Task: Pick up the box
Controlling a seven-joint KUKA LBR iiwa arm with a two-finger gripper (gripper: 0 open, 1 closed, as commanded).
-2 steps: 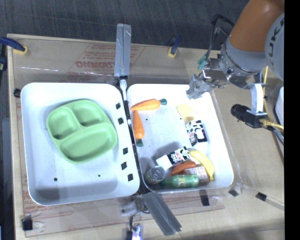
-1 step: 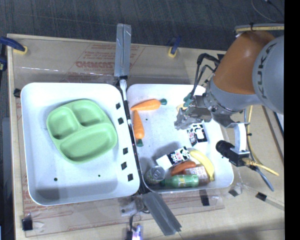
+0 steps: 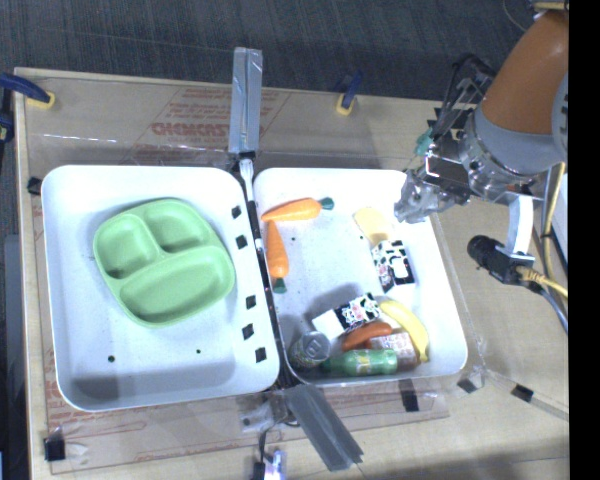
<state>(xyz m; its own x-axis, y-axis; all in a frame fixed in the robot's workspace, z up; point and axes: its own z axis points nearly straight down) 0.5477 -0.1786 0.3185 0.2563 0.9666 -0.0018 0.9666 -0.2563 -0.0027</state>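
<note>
pincer (image 3: 412, 208) at right bin's (image 3: 450, 298) far right rim, finger state: cannot tell | box (image 3: 392, 265) just below-left of pincer, lying flat, apart from it | white carton, black cow-like patches (second similar carton (image 3: 348, 314) farther down)

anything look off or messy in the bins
Nothing looks spilled or broken. The right bin is untidy: two cow-print boxes, a banana, a bottle and a can lie heaped in its near corner. The green plate sits slightly skewed in the left bin.
</note>
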